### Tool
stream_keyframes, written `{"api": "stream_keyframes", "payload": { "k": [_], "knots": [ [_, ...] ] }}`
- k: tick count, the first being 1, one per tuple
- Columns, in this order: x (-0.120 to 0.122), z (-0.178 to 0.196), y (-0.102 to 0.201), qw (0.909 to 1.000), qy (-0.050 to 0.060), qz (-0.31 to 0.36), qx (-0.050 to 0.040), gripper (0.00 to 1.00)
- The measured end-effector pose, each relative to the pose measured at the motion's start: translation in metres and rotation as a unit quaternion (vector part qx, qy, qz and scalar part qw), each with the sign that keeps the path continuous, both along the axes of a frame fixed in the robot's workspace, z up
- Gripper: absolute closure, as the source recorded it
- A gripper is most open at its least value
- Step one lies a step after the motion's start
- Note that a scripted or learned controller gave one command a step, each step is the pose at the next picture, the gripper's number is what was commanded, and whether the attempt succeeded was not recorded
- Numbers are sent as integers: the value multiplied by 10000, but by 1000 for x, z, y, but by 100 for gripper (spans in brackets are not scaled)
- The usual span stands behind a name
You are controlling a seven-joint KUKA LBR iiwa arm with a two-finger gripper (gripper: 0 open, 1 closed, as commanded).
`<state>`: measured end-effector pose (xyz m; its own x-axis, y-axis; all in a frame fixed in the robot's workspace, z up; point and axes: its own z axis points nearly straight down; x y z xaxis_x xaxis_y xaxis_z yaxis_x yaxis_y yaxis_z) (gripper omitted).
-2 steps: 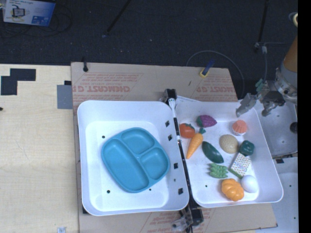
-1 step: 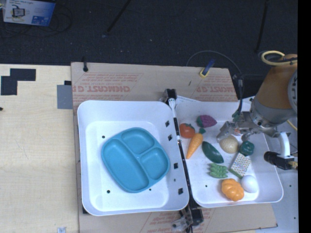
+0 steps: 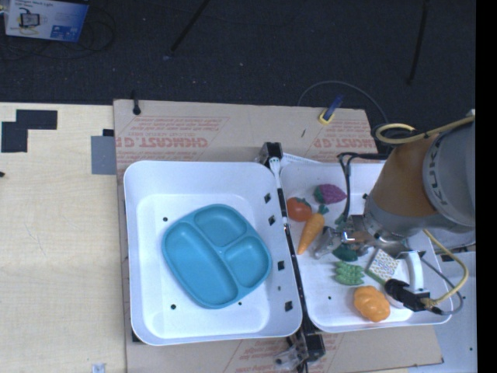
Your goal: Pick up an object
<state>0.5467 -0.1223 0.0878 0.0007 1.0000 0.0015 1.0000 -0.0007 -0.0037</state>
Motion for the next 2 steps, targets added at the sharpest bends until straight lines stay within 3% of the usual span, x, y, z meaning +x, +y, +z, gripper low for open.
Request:
{"api": "stream_keyframes", "payload": {
  "k": [1, 2],
  "knots": [
    [-25, 0, 1, 10000, -23, -1, 0, 0],
    [-25, 9, 1, 10000, -1, -21, 27, 100]
  ]
}}
